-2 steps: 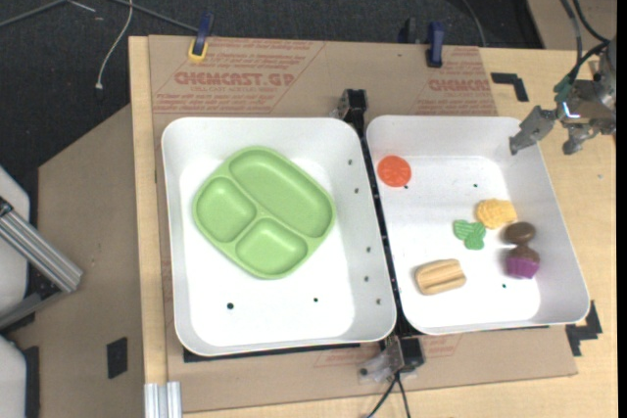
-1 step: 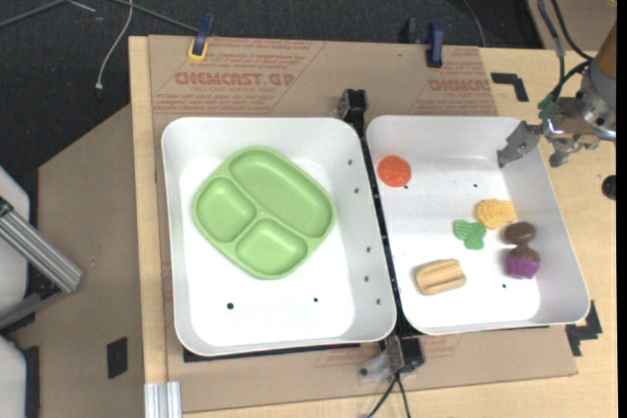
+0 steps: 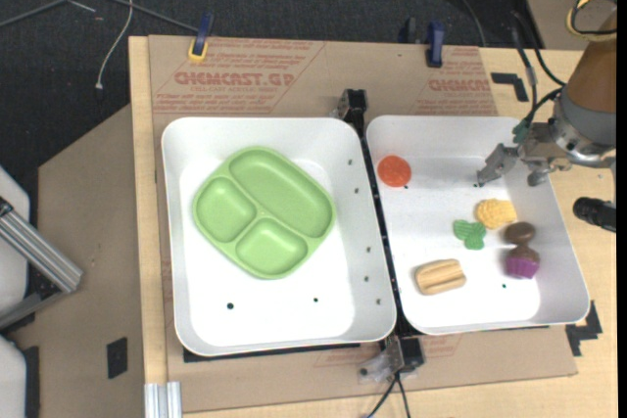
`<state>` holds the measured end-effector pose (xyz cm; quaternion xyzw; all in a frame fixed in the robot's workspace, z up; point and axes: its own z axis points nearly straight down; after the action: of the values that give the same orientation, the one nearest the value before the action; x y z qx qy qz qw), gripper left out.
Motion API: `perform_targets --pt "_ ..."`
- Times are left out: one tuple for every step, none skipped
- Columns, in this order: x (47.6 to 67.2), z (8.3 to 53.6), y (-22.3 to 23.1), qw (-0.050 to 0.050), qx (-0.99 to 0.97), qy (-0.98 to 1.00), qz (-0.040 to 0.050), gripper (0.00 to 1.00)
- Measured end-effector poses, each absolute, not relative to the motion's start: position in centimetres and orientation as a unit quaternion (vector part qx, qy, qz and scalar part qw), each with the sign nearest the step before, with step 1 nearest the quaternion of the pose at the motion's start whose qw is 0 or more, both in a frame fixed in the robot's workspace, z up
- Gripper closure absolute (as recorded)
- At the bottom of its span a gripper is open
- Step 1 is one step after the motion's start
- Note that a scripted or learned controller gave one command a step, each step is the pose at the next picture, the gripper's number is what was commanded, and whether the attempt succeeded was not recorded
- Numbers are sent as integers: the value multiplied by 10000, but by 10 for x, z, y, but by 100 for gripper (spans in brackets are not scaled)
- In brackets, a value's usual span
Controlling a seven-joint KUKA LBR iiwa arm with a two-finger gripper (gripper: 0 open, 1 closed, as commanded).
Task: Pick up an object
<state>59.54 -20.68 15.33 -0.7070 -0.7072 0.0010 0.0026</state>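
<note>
Hovering over the right bin [image 3: 431, 137], the gripper [image 3: 511, 169] has its fingers spread wide, nothing between them, just above the corn [image 3: 496, 212].

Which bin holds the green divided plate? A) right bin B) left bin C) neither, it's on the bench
B: the green divided plate lies in the left bin; the right bin holds the small toy foods, such as the orange disc.

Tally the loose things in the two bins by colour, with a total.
Green: 2, divided plate, leafy toy
Orange: 1, round piece
Yellow: 1, corn
Tan: 1, hot dog bun
Brown: 1
Purple: 1
Total: 7
</note>
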Motion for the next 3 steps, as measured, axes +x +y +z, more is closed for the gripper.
perform_targets --pt "596 111 -207 24 -7070 -7072 10 0" --pt "597 126 -208 -5 -7068 -7074 -7 100" --pt "601 182 -198 -31 -7064 -7078 -19 100"
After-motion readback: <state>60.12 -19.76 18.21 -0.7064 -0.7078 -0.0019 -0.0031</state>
